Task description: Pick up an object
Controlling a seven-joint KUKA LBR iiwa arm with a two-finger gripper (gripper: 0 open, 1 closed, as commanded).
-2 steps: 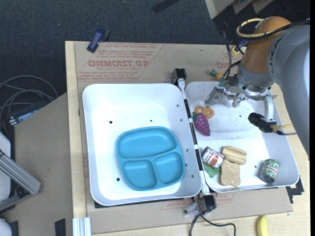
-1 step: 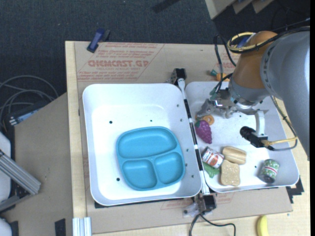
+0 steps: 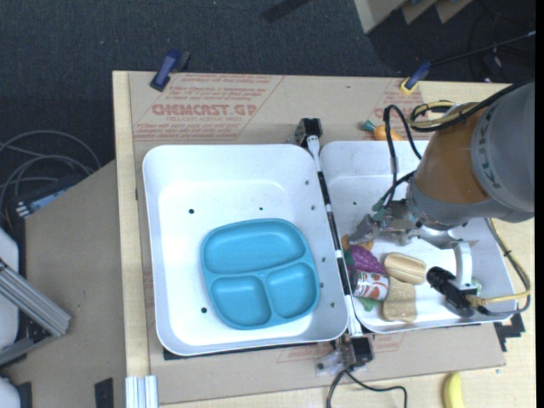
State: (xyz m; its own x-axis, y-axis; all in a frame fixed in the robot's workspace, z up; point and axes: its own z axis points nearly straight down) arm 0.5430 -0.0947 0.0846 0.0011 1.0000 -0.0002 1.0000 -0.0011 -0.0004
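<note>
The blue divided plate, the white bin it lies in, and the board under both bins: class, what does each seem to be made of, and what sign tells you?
Blue divided plate: probably moulded plastic, smooth and matte, with rounded compartment walls and one even colour.
White bin: likely thin formed plastic, slightly glossy, with soft rounded corners.
Board: looks like brown paper masking on a sheet; red repeated lettering is printed across it.

left bin [image 3: 170, 228]: open around blue tray [image 3: 259, 272] | right bin [image 3: 357, 164]: front seemingly crowded; arm [image 3: 476, 164] overhead

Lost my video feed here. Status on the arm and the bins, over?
Gripper low in right bin, fingers unclear. Toy food pile just beside it, nothing seen held. Blue tray in left bin.
</note>
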